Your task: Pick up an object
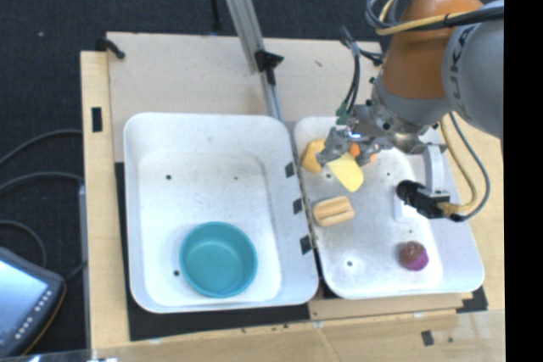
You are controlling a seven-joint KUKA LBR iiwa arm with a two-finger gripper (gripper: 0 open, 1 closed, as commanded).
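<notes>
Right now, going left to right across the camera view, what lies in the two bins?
Teal bowl in the left bin → tan bread-like block → purple ball, both in the right bin.

From my station I see two white bins, the left bin and the right bin, both lightly speckled with dark flecks. A teal bowl sits in the left one. The right one shows a pale yellow block, a deeper yellow piece, a tan roll-shaped item and a purple ball. The arm is grey with an orange band. The bench is beige board, against black floor.
</notes>
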